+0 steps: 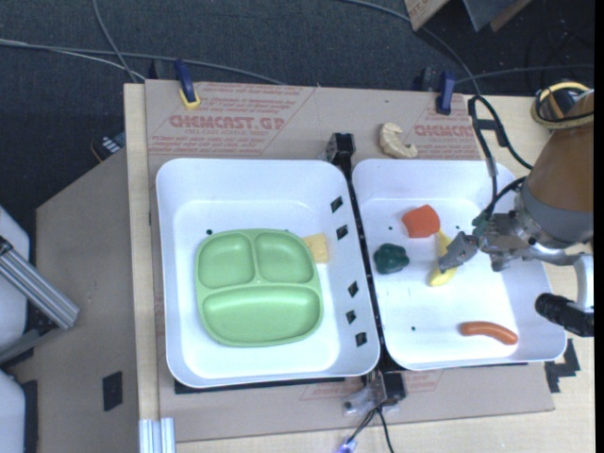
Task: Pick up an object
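Over in the left bin (170, 253), a green divided plate (259, 285) fills the middle, with a small yellow block (317, 247) tucked against its upper right corner — none of that is in play. Crossing to the right bin (528, 347), a dark green piece (390, 258) sits near the left wall, an orange block (421, 220) lies just above and right of it, and a yellow piece (441, 262) lies at mid-bin. The gripper (457, 254) is down right at that yellow piece, touching or just above its upper end; whether the fingers are spread or closed on it, I cannot tell. Nothing is lifted yet by my reading, so the grasp and the raise are both to come. An orange sausage (488, 330) waits near the bin's bottom edge, well apart from the gripper.
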